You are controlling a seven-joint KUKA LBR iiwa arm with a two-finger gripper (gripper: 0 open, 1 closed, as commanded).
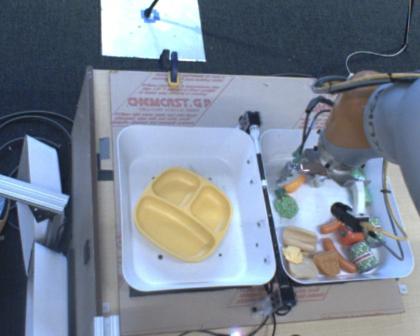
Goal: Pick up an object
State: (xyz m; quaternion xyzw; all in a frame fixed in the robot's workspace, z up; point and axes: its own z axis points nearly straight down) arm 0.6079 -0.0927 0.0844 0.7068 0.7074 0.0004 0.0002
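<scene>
My gripper (299, 171) is low over the upper left part of the right bin (399, 261). A small orange carrot piece (294, 183) lies right at its tip, touching or nearly touching it; I cannot make out whether it is gripped. Just below the carrot sits a green broccoli (285, 206). The grey arm with its orange band (346, 121) comes in from the right above the bin.
The right bin's lower half holds a bread roll (299, 238), a yellow wedge (292, 255), brown toast (327, 263), orange sausages (330, 225), a red tomato (350, 237) and a green can (365, 257). A yellow divided plate (183, 213) lies in the left bin (136, 159).
</scene>
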